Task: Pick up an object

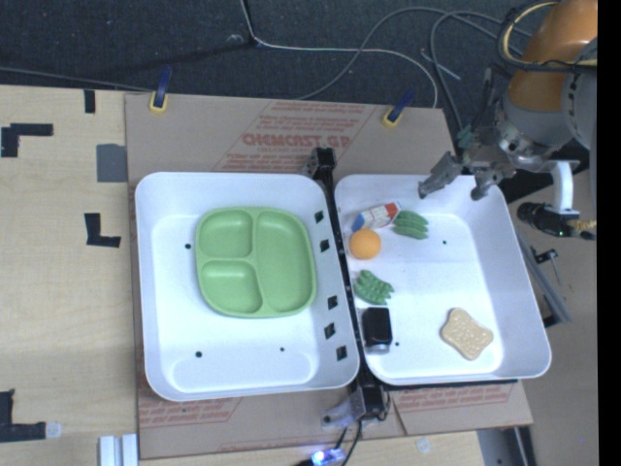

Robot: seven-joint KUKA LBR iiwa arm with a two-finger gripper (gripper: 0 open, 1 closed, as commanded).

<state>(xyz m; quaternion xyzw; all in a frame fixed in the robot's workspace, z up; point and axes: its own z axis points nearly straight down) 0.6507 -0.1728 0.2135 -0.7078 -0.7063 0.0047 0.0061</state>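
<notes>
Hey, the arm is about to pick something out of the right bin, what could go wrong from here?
The gripper hovers open over the right bin's far rim, so a straight descent might strike the wall. The orange ball, a small packet and a green toy sit clustered, so the fingers could nudge a neighbour. The ball may also roll away when touched.

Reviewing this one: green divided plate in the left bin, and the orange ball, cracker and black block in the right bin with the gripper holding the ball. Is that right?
Not quite. The camera view shows the gripper open above the right bin's far edge, with nothing between its fingers. The ball lies on the bin floor by the divider. The rest stands: plate in the left bin, cracker and black block in the right bin.
</notes>
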